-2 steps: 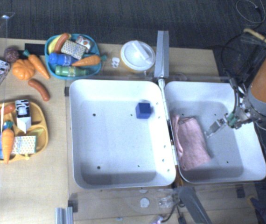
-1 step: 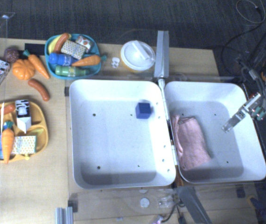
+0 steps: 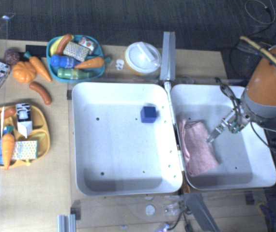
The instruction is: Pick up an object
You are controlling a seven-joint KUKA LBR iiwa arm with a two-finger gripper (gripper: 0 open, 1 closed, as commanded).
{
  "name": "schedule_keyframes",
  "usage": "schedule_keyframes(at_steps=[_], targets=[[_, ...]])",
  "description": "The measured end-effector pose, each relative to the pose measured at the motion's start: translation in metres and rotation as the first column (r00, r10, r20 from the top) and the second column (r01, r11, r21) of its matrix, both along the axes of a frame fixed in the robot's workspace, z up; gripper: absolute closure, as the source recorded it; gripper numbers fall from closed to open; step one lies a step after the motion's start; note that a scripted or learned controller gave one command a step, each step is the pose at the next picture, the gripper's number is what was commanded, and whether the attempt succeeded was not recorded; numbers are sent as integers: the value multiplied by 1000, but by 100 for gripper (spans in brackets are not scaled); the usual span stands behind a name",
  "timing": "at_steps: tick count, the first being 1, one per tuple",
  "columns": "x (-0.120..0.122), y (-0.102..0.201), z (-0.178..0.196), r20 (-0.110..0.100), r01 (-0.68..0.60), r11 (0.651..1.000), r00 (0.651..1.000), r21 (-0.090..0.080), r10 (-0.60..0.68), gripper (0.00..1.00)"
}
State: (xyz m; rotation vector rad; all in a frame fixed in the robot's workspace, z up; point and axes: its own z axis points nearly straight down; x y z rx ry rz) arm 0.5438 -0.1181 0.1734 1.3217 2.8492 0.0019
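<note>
A pink cloth [image 3: 197, 148] lies crumpled along the left side of the right bin [image 3: 254, 173]. My gripper [image 3: 212, 137] hangs low over that bin, its tip at the cloth's upper right edge; whether it touches the cloth is unclear. The arm, with its orange band [image 3: 272, 79], slants in from the right. A small blue cube [image 3: 148, 114] rests in the left bin [image 3: 109, 178], near its upper right corner and well away from the gripper.
A metal divider post [image 3: 167, 57] stands between the bins at the back. Left of the bins are a blue bowl [image 3: 55, 71] and a yellow plate [image 3: 43, 129] of toy food, with loose toy vegetables. A white lidded bowl [image 3: 143, 57] sits behind the left bin.
</note>
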Motion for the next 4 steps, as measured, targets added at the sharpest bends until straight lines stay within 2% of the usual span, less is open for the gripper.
schedule_keyframes(at_steps=[1, 2, 3, 4], targets=[[10, 31, 4, 3, 121, 993, 993, 0, -121, 0], [44, 15, 7, 5, 76, 997, 997, -1, -76, 0], [7, -3, -77, 9, 29, 1000, 1000, -1, -29, 0], [-7, -7, -81, 20, -80, 997, 997, -4, 80, 0]])
